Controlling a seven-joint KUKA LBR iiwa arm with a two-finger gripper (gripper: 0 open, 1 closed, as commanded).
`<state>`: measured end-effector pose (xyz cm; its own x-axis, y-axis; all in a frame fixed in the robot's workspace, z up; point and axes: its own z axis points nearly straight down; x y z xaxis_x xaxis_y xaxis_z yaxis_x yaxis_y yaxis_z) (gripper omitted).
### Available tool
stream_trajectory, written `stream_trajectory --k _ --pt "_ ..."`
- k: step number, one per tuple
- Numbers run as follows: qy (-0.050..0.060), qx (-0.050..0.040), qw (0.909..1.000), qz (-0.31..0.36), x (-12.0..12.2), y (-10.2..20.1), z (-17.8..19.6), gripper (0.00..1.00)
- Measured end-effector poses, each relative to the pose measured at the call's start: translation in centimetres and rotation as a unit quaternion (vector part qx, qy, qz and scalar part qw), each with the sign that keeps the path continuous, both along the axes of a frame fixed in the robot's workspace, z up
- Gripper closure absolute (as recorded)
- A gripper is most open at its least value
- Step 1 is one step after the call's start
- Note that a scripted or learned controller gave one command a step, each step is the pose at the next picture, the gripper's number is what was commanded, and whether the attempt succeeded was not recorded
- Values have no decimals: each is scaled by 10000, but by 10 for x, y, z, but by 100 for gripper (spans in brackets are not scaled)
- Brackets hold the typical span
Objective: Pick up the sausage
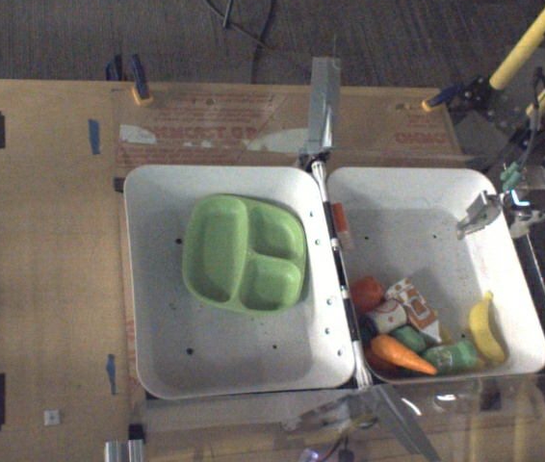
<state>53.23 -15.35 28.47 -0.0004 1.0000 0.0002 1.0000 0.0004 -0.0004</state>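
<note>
Orange plastic carrot (pixel 402 352) lies nearest. Reaching comes first: grey metal gripper (pixel 478 217) - wide or narrow, I cannot tell - must cross to the small reddish-brown sausage (pixel 340 225).

Dark carpet floor (pixel 80 22) lies beyond the wooden bench (pixel 41 210).
</note>
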Motion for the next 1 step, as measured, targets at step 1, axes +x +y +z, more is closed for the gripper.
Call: stream_trajectory --k 1 --pt "-2 -1 9999 129 -53 -54 -122 0"
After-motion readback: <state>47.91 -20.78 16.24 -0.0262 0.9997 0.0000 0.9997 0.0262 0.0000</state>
